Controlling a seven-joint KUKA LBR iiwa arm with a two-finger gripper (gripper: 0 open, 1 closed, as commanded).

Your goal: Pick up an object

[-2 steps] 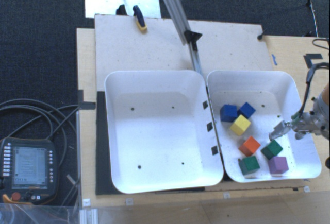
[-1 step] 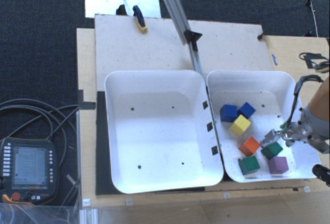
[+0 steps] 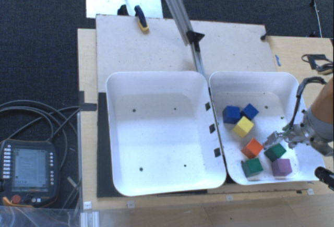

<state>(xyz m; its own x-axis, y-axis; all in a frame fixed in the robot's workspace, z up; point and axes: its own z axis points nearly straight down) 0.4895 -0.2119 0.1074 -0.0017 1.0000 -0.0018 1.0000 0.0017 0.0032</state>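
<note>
So the grey arm's two-finger gripper (image 3: 277, 140) is down in the right-hand shallow white plastic bin (image 3: 271, 81), coming in over its right edge. The claw looks spread a bit, with nothing in it that I can make out; one metal finger pokes toward the small orange cube (image 3: 253, 147) and the small dark green cube (image 3: 275, 152) sits right under it.

All the pickable stuff is clumped in that bin: two small blue cubes (image 3: 232, 114) touching each other toward the middle, a small yellow cube (image 3: 243, 126) just beside them, then the orange one, a second green cube (image 3: 252, 167) near the front edge, and a small purple cube (image 3: 282, 167) next to it. The left-hand white bin (image 3: 156, 82) is the other one on the bench.

What could go wrong, I reckon: orange, dark green and purple are packed close, so a finger could land on top of a cube instead of beside it, or shove a neighbour and close on air (the tilted cubes won't help, flat faces aren't lined up with the claw).

No readable writing anywhere; the handheld controller with the screen (image 3: 28, 171) off the bench's left side is too small to read
</note>
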